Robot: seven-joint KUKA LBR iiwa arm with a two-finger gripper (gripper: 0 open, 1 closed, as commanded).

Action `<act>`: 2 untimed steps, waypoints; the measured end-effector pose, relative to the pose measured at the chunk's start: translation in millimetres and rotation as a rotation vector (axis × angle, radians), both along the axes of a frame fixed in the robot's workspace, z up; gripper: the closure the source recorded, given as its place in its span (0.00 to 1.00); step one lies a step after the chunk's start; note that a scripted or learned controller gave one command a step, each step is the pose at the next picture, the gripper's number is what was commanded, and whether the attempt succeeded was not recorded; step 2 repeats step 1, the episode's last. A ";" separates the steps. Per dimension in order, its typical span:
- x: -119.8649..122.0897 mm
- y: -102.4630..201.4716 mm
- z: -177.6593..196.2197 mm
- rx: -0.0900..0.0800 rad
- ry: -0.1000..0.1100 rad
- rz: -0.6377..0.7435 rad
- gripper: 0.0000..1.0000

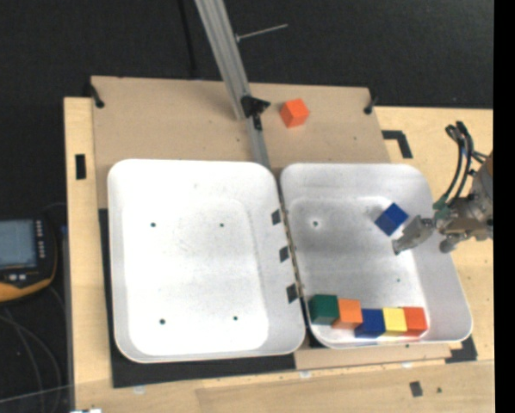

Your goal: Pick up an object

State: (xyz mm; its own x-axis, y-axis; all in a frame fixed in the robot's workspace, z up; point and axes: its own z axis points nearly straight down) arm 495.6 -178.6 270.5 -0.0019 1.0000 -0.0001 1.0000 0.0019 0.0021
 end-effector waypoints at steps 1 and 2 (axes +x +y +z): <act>23.5 -35.8 -169.3 -0.001 0.007 -0.003 0.00; 23.5 -35.8 -169.3 -0.001 0.007 -0.003 0.00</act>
